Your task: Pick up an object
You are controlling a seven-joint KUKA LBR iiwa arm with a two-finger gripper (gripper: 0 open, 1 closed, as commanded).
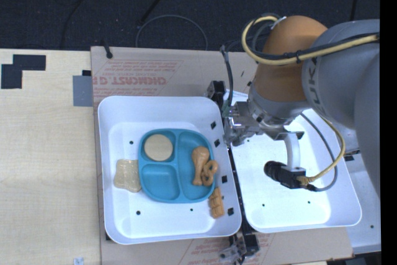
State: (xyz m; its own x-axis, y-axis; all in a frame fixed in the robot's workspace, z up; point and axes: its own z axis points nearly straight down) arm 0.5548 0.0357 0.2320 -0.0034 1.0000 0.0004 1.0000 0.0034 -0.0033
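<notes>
The gripper (234, 128) hung over the left edge of the right bin (335, 220), at the wall it shares with the left bin (124, 102); whether it was open or closed could not be told. In the left bin lay a blue divided tray (162, 186) holding a round tan biscuit (157, 147) and a twisted tan pastry (201, 164). A pale bread slice (127, 175) touched the tray's left edge, and a small tan chunk (216, 202) sat at its lower right corner.

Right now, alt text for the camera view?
The gripper hangs where the left bin meets the right bin. The left holds a blue divided tray with a tan disc and a knobbly tan piece; a pale slab lies left of it.
</notes>
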